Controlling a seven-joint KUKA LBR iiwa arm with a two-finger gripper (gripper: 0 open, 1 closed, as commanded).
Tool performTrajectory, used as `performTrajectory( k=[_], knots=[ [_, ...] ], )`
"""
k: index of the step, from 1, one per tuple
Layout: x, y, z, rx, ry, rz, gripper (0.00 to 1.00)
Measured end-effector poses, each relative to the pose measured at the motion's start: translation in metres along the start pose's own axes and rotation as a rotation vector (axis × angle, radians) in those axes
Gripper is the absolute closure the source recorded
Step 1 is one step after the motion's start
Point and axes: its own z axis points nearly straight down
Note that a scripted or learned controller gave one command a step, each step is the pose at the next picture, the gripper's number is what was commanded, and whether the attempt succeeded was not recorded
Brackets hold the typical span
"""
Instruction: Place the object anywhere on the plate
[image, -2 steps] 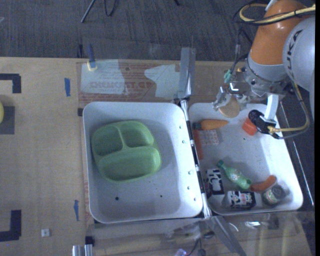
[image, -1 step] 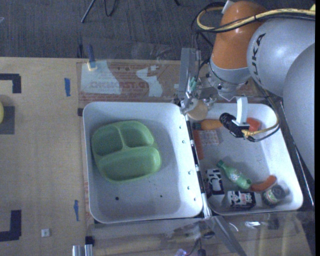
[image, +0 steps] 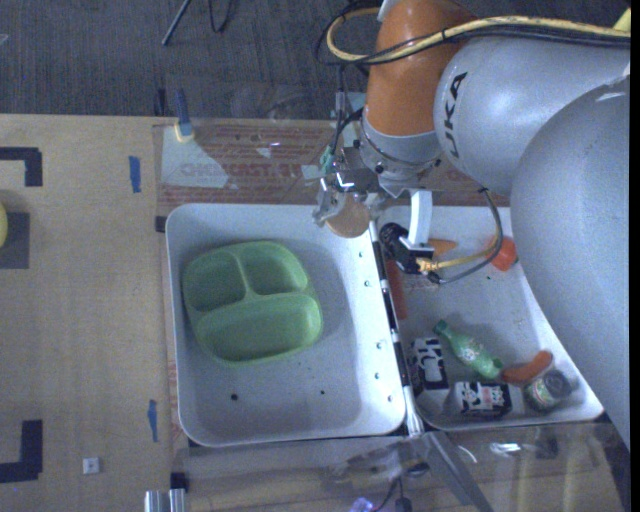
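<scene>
The green divided plate (image: 252, 300) is lying in the left bin (image: 200, 420), with bare white floor showing to its right and below it. Over that bin's upper right rim the gripper (image: 345, 212) is hanging, clenching a tan rounded object (image: 349, 220) between its fingers. In the right bin (image: 578, 398) a green bottle (image: 467, 349), a small carton (image: 485, 398), a can (image: 548, 390) and an orange piece (image: 527, 367) are crowding the lower part.

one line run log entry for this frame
gripper: over left bin's top right corner, tan object between fingers | green plate: bare | placement: not yet done
</scene>
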Motion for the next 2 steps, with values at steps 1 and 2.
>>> performTrajectory(
  k=[1, 2],
  knots=[
    [0.1078, -0.0453, -0.0131, 0.005, 0.001, -0.285, 1.0],
    [0.1072, -0.0452, -0.013, 0.004, 0.001, -0.284, 0.0]
  ],
)
